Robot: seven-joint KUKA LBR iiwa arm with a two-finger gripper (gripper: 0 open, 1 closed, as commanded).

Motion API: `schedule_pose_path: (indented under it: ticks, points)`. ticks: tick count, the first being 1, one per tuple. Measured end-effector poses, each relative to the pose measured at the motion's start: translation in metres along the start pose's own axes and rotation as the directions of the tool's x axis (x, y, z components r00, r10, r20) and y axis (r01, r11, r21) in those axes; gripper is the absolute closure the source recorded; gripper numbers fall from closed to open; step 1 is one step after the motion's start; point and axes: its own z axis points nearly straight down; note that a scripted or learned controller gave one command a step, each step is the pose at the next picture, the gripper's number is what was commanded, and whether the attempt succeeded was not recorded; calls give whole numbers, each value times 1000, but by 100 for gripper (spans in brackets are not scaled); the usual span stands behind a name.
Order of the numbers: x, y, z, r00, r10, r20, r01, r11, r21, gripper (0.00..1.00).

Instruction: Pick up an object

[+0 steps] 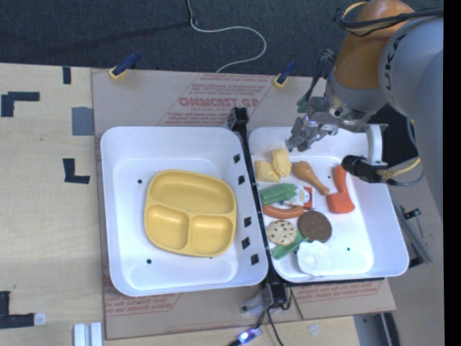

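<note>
The right bin (374,254) holds a pile of toy food: yellow pieces (274,166), a drumstick (311,174), an orange carrot (340,191), a green pod (279,192), a sausage (283,210), a cookie (281,231), a brown patty (315,225) and a white cup (314,258). My gripper (302,137) hangs over the far left part of this bin, just above and behind the yellow pieces. Nothing shows between its fingers.
The left bin (122,193) holds a yellow divided plate (191,213). A black divider (245,171) runs between the bins. The grey arm with its orange band (374,34) comes in from the upper right. A white cable (216,27) lies behind the bins.
</note>
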Motion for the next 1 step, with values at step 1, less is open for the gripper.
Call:
schedule_pose_path:
  ticks: [1]
  points:
    - [47,7,-10,1000,2,1,-2,1000,-1,100]
